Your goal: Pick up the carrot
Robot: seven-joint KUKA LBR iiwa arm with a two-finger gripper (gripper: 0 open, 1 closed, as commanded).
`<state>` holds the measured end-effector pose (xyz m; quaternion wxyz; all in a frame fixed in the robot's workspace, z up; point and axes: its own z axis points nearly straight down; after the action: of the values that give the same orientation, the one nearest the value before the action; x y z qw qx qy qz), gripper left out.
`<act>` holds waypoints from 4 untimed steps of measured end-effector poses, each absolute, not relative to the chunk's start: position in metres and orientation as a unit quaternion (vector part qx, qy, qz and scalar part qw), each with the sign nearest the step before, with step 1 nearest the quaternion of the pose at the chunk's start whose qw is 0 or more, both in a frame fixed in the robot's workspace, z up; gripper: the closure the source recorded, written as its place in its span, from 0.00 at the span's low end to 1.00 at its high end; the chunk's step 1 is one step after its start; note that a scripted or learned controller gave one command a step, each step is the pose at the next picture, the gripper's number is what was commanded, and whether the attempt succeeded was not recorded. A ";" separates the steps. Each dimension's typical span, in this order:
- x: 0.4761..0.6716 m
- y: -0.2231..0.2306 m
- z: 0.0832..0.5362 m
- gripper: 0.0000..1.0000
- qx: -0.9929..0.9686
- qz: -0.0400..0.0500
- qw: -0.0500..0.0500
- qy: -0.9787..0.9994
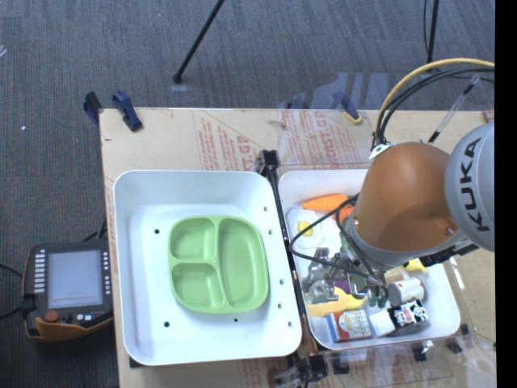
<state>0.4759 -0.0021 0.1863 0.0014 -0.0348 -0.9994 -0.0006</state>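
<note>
You see the end effector (323,275) low in the right bin (323,183); its grip you cannot tell; the carrot (325,203) lies apart.

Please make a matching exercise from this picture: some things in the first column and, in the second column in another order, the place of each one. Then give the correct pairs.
Things:
1. green divided plate
2. carrot
3. gripper
4. handheld screen unit

Places:
A. in the right bin, near its far edge
B. on the floor, left of the bench
C. in the middle of the left bin
D. low over the clutter in the right bin, nearer the camera than the carrot

Pairs: 1-C, 2-A, 3-D, 4-B
</note>
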 end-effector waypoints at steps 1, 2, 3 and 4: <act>0.476 -0.002 0.187 0.00 -0.035 -0.001 0.001 -0.999; 0.504 -0.059 0.187 0.00 -0.086 0.000 0.000 -0.996; 0.568 -0.079 0.156 0.00 -0.085 -0.001 0.000 -0.996; 0.629 -0.098 0.084 0.00 -0.131 -0.001 0.003 -0.991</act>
<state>0.6287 -0.0981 0.0841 0.0026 -0.1310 -0.9914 -0.0010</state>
